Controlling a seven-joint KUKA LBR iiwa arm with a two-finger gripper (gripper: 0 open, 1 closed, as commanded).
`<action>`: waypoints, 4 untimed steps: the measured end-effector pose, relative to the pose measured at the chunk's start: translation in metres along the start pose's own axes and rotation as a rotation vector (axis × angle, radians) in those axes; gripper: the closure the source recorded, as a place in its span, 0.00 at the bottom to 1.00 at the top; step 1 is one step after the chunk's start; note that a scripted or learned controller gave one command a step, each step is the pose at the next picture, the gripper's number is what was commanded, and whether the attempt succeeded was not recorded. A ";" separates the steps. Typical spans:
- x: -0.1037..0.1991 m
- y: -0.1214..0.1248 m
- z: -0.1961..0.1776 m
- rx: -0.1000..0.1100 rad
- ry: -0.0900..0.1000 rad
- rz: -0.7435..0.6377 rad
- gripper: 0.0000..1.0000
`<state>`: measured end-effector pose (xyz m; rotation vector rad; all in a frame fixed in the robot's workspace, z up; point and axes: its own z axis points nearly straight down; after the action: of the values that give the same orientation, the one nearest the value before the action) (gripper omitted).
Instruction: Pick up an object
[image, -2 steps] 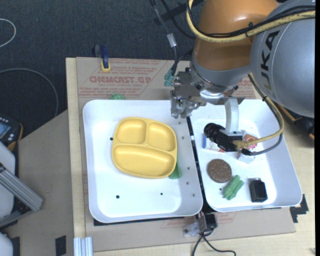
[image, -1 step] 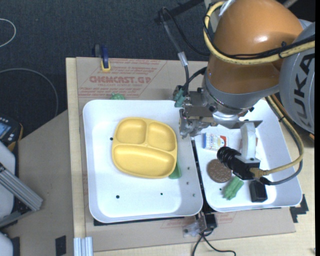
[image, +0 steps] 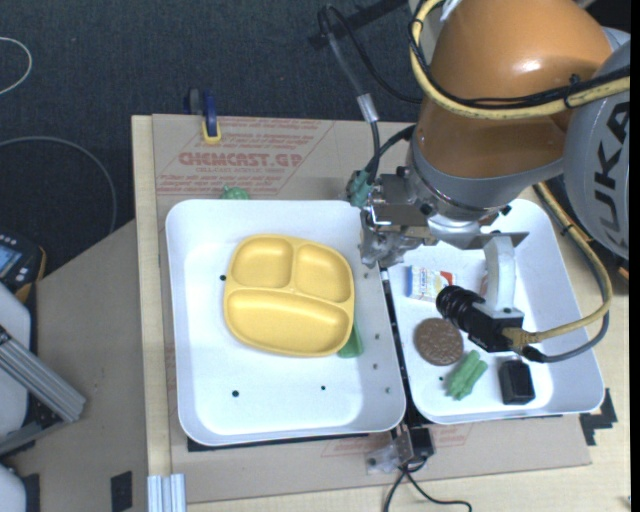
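My gripper (image: 376, 246) hangs low over the seam between the two bins, near their far end, just right of the yellow divided plate (image: 290, 295) that lies in the left bin (image: 200, 380). In the right bin (image: 570, 390) lie a small white packet with coloured print (image: 428, 283), a brown round disc (image: 438, 341), a green piece (image: 465, 376) and a small black block (image: 516, 382). A second green piece (image: 350, 346) peeks out from under the plate's right edge. Nothing shows between the gripper's tips.
The arm's large orange and grey body (image: 500, 100) covers the far part of the right bin. A small green scrap (image: 235, 193) lies on the cardboard behind the left bin. A blue and yellow clamp (image: 209, 116) stands at the board's far edge.
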<state>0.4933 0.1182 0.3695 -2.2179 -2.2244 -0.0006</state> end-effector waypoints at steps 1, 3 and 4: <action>0.000 0.000 -0.010 -0.002 0.000 -0.001 1.00; 0.061 -0.005 -0.056 -0.005 0.002 -0.004 1.00; 0.109 -0.015 -0.039 0.004 -0.001 -0.003 1.00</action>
<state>0.4780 0.2275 0.4081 -2.2125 -2.2267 0.0048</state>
